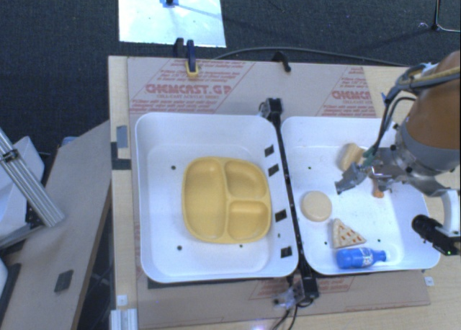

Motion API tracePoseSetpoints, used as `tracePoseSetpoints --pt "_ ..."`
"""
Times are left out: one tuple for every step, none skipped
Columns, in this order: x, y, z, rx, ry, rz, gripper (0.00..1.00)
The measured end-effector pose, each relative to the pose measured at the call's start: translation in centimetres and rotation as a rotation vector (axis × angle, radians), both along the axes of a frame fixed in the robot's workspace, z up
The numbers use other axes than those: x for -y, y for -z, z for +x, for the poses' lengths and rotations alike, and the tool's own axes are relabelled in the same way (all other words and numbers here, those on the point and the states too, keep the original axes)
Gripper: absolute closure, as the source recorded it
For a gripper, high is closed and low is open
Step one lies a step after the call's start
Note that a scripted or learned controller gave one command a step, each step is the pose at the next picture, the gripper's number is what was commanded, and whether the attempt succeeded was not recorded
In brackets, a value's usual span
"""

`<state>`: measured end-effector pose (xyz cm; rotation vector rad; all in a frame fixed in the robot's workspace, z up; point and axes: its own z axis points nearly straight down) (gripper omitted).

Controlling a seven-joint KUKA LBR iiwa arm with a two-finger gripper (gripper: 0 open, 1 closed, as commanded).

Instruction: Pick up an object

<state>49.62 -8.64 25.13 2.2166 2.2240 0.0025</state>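
Note:
My gripper (364, 180) hangs over the upper middle of the right bin (410, 253), open, with nothing between its fingers. One grey finger (347, 179) points down-left toward a round beige disc (316, 206); the other sits by a small orange piece (378, 192). A tan bread-like chunk (351, 154) lies just above the gripper. Lower in the bin are a triangular waffle-patterned slice (346, 234) and a blue bottle (359, 256) on its side.
The left bin (155, 177) holds a yellow divided plate (226, 199). A black divider with clips (282, 184) runs between the bins. The arm's grey and orange body (432, 127) covers the right bin's upper right corner.

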Motion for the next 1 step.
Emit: tracePoseSetpoints --pt "-0.37 6.12 -0.29 -0.004 0.002 0.001 0.00"
